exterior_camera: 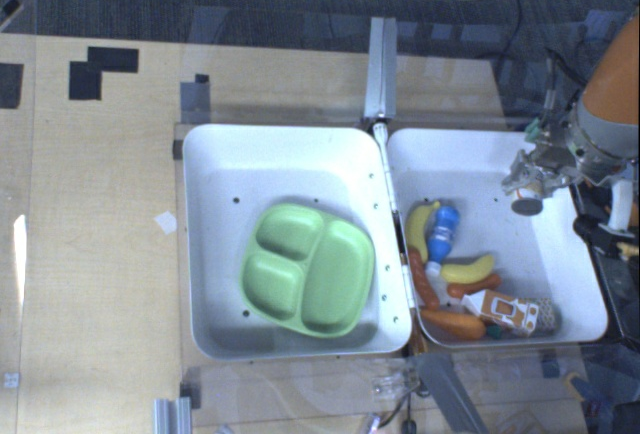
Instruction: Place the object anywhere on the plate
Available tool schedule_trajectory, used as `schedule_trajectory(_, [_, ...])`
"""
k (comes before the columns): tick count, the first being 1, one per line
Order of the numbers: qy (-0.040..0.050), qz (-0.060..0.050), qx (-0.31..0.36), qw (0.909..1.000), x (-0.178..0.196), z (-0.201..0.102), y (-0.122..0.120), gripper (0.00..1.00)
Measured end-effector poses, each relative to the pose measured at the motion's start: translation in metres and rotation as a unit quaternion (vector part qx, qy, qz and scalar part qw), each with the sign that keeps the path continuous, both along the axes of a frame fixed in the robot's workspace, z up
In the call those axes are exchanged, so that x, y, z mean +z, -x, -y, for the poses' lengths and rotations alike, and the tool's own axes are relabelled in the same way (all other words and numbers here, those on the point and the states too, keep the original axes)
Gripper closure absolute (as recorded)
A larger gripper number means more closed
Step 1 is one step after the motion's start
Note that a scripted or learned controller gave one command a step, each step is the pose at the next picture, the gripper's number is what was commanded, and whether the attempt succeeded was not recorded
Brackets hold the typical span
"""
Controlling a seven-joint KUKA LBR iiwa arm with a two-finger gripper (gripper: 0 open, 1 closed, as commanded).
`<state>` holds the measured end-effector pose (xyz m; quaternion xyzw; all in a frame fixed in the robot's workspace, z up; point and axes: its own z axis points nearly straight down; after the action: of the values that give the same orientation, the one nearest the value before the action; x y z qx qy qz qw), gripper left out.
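Showing unreadable print, a small carton (510, 312) lies beside bananas (470, 270).

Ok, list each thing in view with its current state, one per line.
Green three-compartment plastic plate: lying flat in the left white bin, nothing on it.
Blue and white bottle: lying among the toy food in the right white bin.
Yellow banana: lying in the right bin.
Gripper: above the right bin, away from the pile.
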<state>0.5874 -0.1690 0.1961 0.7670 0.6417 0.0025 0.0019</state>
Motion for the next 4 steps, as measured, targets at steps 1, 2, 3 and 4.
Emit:
schedule_trajectory(1, [0.0000,-0.002,0.018,0.9998,-0.011,-0.120,0.054,1.00])
schedule_trajectory(2, [0.0001,-0.002,0.104,0.9946,-0.012,-0.197,0.072,1.00])
schedule_trajectory(3, [0.0004,-0.002,0.067,0.9978,0.022,-0.169,0.040,1.00])
schedule_trajectory(4, [0.0001,-0.002,0.090,0.9959,-0.012,-0.266,0.046,1.00])
